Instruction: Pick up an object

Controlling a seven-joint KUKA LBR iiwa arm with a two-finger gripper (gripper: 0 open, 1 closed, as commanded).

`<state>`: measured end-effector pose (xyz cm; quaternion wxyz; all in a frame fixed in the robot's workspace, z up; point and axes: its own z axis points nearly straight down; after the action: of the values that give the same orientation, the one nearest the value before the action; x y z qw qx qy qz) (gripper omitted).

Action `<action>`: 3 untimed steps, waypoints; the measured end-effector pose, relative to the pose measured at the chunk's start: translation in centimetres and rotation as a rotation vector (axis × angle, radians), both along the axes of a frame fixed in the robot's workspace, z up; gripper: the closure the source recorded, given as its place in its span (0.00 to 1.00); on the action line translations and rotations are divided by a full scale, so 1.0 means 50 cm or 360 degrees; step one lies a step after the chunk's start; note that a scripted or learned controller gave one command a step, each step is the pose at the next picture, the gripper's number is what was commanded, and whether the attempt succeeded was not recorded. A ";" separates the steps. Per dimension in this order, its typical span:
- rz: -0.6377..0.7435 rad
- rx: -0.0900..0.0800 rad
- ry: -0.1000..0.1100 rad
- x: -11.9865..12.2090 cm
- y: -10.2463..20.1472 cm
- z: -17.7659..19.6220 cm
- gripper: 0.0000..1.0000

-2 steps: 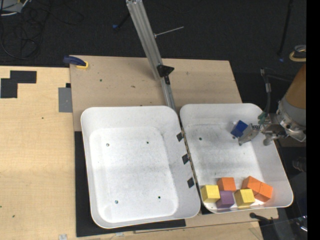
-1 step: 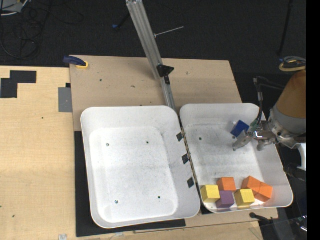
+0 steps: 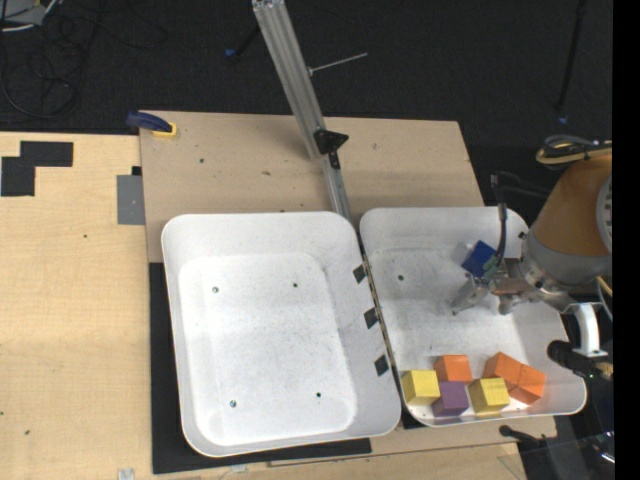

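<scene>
Spread fingers (image 3: pixel 483 296) hang beside blue block (image 3: pixel 479 258), gripping nothing.

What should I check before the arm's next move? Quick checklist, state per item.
1. Hand inside the right bin: ok, it sits over the upper half.
2. Blue block near the hand: ok, just above it; whether they touch, cannot tell.
3. Block between the fingers: cannot tell.
4. Other targets available: ok, yellow block, purple block and orange blocks cluster at the bin's lower edge.
5. Path to that cluster: ok, bare bin floor between.
6. Left bin clear of the arm: ok.
</scene>
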<state>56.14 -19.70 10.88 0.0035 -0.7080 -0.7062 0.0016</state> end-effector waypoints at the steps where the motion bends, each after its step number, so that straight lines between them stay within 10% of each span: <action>1: -0.0009 -0.0002 -0.0004 0.001 -0.003 0.025 1.00; 3: -0.0007 -0.0006 -0.0016 -0.028 -0.006 0.229 1.00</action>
<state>54.75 -19.98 22.31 -0.0013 -0.7095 -0.7047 -0.0006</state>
